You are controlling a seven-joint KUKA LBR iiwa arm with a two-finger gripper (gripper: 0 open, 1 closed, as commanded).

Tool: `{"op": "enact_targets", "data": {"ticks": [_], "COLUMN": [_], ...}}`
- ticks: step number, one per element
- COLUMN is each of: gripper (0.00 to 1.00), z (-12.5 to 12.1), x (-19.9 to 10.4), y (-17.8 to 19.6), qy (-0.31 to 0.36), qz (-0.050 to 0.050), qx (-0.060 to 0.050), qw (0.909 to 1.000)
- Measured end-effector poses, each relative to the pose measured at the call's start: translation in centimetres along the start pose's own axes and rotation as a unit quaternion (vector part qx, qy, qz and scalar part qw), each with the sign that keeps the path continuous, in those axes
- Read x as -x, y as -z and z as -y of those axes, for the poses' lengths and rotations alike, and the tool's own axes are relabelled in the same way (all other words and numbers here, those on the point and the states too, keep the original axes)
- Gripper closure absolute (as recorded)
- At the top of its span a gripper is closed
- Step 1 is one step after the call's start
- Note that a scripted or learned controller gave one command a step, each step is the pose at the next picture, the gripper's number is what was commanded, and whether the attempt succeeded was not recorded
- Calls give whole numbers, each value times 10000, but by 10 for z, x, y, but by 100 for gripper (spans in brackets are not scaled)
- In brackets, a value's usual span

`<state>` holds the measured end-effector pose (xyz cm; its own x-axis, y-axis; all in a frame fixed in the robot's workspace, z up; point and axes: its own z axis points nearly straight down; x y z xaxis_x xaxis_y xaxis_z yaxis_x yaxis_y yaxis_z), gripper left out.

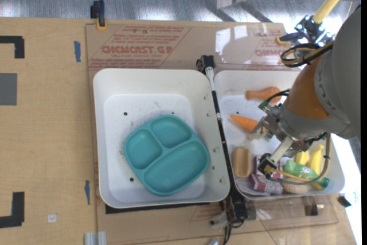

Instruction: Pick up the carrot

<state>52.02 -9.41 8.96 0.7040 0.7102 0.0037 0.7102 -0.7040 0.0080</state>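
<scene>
The carrot (244,121), small and orange with its tip pointing left, lies in the right bin (229,92) near that bin's left wall. My gripper (261,125) hangs low just right of the carrot's thick end, under the grey wrist with the orange band (304,101). The wrist hides where the gripper meets the carrot, so I cannot tell whether they touch.
An orange drumstick-shaped toy (262,93) lies behind the carrot. A tan bread piece (242,162), a purple packet (259,183), a green item (301,169) and a yellow banana (315,155) crowd the bin's front. A teal divided plate (166,153) sits in the left bin (114,100).
</scene>
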Motion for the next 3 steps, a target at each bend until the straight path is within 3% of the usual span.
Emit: {"op": "enact_targets", "data": {"ticks": [1, 2, 3], "gripper": [0, 100, 0], "z": [-47, -48, -48], "x": [-32, -31, -31], "y": [-2, 10, 9], "qy": [-414, -366, -368], "qz": [25, 52, 59], "qx": [-24, -14, -22], "qw": [9991, 9993, 9993]}}
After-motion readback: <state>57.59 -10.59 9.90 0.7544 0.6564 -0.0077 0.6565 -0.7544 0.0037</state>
